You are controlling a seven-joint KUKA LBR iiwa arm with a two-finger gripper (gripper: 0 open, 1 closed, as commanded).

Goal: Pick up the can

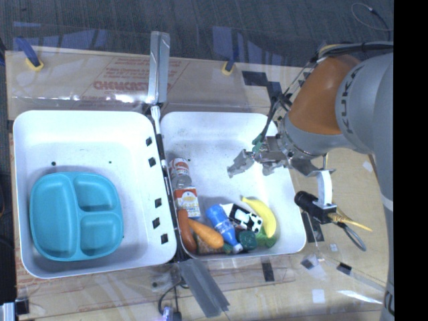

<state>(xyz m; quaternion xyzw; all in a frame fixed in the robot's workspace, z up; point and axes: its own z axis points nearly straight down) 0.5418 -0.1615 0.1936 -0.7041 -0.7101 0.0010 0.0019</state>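
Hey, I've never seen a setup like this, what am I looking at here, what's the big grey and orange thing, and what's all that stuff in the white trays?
You are looking down at a slant from one camera fixed above a bench. The big grey and orange shape is a robot arm reaching in from the picture's right. Its end effector, the grasping part, hangs over the right bin with nothing visible between its fingers.

Two shallow white bins sit side by side. The left bin holds a blue divided tray. Along the right bin's near side lie a can with a red and white label, a carrot, a blue bottle, a banana, a small black and white toy and something green. The can, the robot's target, lies untouched.
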